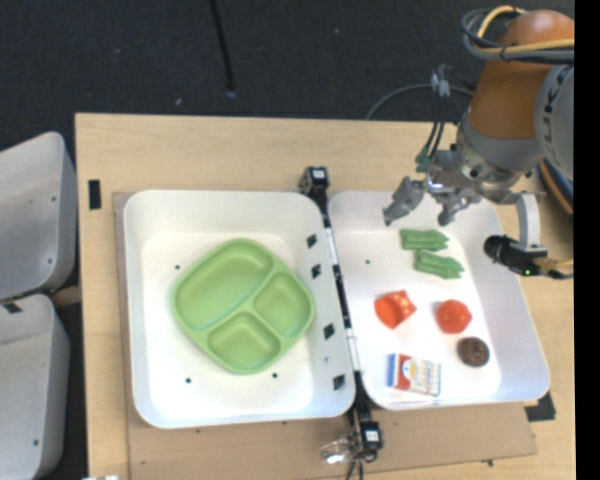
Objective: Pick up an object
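Spread apart and gripping nothing, the jaws of the grey metal two-finger gripper [426,202] hang over the far edge of the right-hand shallow white plastic bin [510,313], in the upper right of the frame, with the orange-banded arm [510,78] rising behind it. Just below the gripper lie two bumpy green pod-shaped toy vegetables [431,251], one above the other and almost touching, neither between the fingers. Lower in the same bin sit a glossy orange-red wedge-shaped toy [393,309], a rounded red tomato-like toy [453,316], a small dark brown disc-shaped piece [472,351] and a flat white printed carton with red and blue markings [413,374], all lying apart from one another. At centre left, the left-hand shallow white bin [150,368] holds a smooth light-green plastic plate with three compartments [243,305], lying flat and turned at an angle. Both bins rest side by side on a pale wooden bench top [210,148] with a matte grain.
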`<control>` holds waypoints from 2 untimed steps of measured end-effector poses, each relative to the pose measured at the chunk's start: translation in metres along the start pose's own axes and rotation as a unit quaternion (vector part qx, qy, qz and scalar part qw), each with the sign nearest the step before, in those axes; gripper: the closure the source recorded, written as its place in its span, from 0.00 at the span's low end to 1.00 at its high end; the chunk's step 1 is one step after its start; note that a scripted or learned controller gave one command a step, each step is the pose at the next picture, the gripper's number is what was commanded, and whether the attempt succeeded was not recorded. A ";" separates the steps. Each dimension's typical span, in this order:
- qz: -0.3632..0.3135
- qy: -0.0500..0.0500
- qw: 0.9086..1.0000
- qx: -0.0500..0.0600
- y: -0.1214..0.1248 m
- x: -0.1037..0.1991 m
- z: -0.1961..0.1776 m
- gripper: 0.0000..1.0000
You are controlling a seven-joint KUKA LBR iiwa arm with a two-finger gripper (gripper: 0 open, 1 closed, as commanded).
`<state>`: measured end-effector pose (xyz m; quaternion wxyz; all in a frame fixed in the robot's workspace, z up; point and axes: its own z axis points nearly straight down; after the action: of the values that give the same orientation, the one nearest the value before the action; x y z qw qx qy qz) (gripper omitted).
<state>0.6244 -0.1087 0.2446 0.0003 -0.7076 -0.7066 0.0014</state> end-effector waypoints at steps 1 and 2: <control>0.001 0.000 1.000 0.000 0.004 -0.003 0.062 0.00; 0.002 0.000 1.000 0.000 0.005 -0.006 0.105 0.00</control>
<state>0.6292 -0.1151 0.1401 0.0005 -0.7092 -0.7050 0.0017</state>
